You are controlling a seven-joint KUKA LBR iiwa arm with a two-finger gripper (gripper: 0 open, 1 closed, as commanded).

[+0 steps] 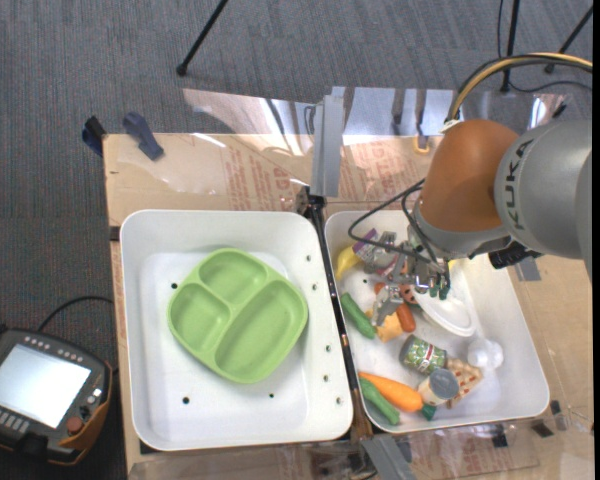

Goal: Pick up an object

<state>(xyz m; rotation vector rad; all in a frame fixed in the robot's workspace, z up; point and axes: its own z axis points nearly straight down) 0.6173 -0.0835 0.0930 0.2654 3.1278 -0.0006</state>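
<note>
- You see the grey arm [540,183] with its orange band reaching in from the right edge of the frame, bent down over the right-hand shallow white bin [510,313]
- Your pincer [392,303] hangs at the centre-left of that bin, low among the toys; its tips sit against a small cluster of orange and tan pieces [395,320], and you cannot tell whether it is wide, narrow or gripping anything
- Just left of the pincer you have a yellow banana-shaped toy [346,261] near the bin's left wall, and below it a slim dark green pod-like piece [357,315] lying at a slant
- To the right of the pincer a white oval dish [452,314] lies in the middle of the bin
- Lower in the bin you find a small green-labelled can [421,354], a tan wedge like a pizza slice [462,376] beside it, and an orange carrot toy [392,392] resting along a second green piece [382,405] at the lower left corner
- The left-hand shallow white bin [150,368] holds one light green plastic divided plate [238,314], lying flat near its centre
- Both bins sit side by side on the cardboard-covered table [210,173], and a handheld control pendant with a screen [40,388] lies on the floor at the lower left of the frame
</note>
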